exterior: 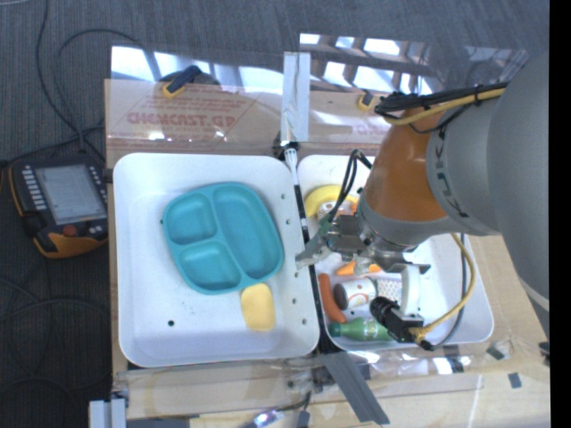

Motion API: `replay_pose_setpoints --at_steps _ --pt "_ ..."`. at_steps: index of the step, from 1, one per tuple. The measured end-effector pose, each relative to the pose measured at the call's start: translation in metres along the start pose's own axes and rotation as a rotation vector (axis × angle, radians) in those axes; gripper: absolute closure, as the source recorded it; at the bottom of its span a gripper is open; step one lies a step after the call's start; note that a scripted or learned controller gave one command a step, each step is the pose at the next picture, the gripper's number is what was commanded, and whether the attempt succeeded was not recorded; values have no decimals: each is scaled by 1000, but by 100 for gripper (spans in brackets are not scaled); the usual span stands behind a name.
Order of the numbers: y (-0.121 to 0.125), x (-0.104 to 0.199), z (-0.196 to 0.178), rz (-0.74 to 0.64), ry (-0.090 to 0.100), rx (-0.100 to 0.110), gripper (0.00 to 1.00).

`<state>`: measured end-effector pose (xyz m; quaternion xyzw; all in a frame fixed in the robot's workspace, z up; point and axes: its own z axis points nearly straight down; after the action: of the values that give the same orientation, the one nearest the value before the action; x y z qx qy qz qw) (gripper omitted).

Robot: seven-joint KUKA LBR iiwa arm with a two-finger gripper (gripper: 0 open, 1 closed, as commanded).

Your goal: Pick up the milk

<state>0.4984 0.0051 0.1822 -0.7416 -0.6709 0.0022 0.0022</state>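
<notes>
White plastic bins sit side by side on the worktop (178,119), seen from above at a slant. The left bin (143,266) holds a teal divided plate (223,236) near its middle, and a yellow block (258,307) lies just beside the plate's near edge. The right bin (477,315) is crowded: a yellow round thing (321,200) at the far side, an orange carrot-like piece (331,301) and a green bottle (364,331) along the near wall. The milk (355,292), a small white container, lies between the carrot and the arm's wrist. The grey arm (500,159) with its orange band (401,172) hangs over this bin. The hand (352,239) sits low just above the milk; whether it grips anything cannot be told.
</notes>
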Motion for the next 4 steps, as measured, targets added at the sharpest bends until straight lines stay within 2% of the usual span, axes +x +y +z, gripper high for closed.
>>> replay_pose_setpoints --at_steps 1,2,3,4 --pt "-14 -14 -201 -41 -3 -7 0" --pt "-14 -19 -69 -105 -1 -2 0" --pt "-11 -48 0 -168 -1 -1 0" --pt "9 -45 -83 -350 -2 -5 0"
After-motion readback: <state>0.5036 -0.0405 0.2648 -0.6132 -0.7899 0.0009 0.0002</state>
